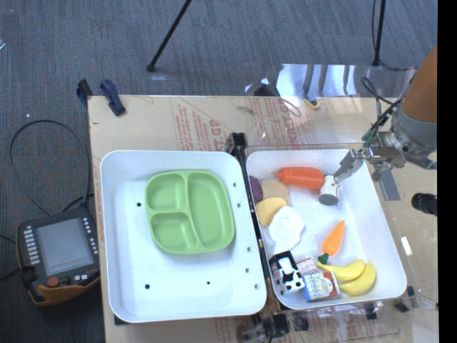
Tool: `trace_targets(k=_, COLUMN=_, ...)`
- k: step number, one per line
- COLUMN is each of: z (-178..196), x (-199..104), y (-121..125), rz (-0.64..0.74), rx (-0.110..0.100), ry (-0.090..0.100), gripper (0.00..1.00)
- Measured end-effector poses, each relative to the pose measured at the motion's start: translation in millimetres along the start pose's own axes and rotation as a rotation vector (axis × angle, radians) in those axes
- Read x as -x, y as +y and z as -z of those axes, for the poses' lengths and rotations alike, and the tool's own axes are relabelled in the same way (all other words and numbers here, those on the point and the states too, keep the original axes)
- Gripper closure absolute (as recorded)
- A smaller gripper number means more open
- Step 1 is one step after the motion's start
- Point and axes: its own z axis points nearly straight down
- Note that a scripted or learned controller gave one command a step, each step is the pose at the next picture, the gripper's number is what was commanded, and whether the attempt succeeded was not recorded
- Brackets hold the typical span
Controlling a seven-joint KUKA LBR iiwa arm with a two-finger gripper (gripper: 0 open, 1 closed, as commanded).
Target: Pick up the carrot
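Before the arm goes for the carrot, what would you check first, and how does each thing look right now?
1. Carrot in view in the right bin: ok.
2. Top of carrot uncovered: ok.
3. Room around it: not ok; its leafy end is close to the bananas, touching or not I cannot tell.
4. Gripper over the carrot: not ok; it sits near the bin's far edge, beside the orange bottle.
5. Gripper free of any item: cannot tell.
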Motion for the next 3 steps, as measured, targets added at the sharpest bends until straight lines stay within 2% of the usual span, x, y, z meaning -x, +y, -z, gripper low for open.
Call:
trace_targets(k=1, z=-142.0, x=-18.6, y=-51.4, rz=0.252, rx=-0.012, ry=0.006, gripper=0.00)
trace_targets(k=2, z=-154.8, x=-8.1, y=-115.6, rz=0.255, rx=-0.006, ry=0.003, gripper=0.00)
trace_targets(k=3, z=-145.1, x=-6.7, y=-115.0, rz=0.242, rx=-0.005, ry=0.006, gripper=1.00)
